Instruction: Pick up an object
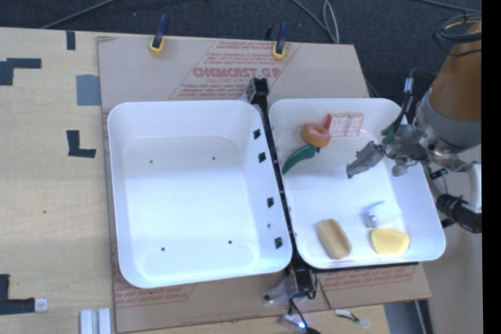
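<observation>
The right bin holds several objects. An orange toy carrot with a green top lies near its back left, beside a small pink-and-white box. A tan bread roll and a yellow lemon-like piece lie at the front, with a small grey-white item just behind them. My gripper hovers over the right-middle of this bin, open, with nothing between its fingers. It is apart from every object.
The left bin sits beside the right one, with a black clip strip along their shared edge. Both rest on a cardboard sheet held by two yellow clamps. Cables run across the dark floor behind.
</observation>
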